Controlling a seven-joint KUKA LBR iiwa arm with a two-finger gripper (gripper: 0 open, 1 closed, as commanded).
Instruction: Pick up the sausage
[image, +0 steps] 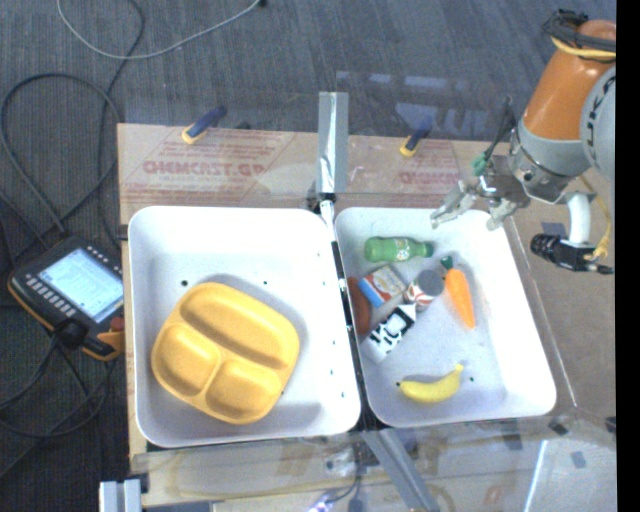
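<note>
The sausage (359, 299) is a dark red-brown piece lying along the left wall of the right bin (520, 330), partly tucked under a small red and white carton (385, 285). My gripper (472, 213) hangs over the far edge of the right bin, above and to the right of the green bottle (397, 248). Its two fingers are spread open with nothing between them. It is well apart from the sausage, which lies nearer the front and to the left.
Also in the right bin lie a carrot (459, 297), a banana (433, 386), a black and white item (392, 330) and a grey item (431, 278). The left bin (150, 240) holds a yellow compartment tray (226, 350). A metal divider post (331, 140) stands between the bins.
</note>
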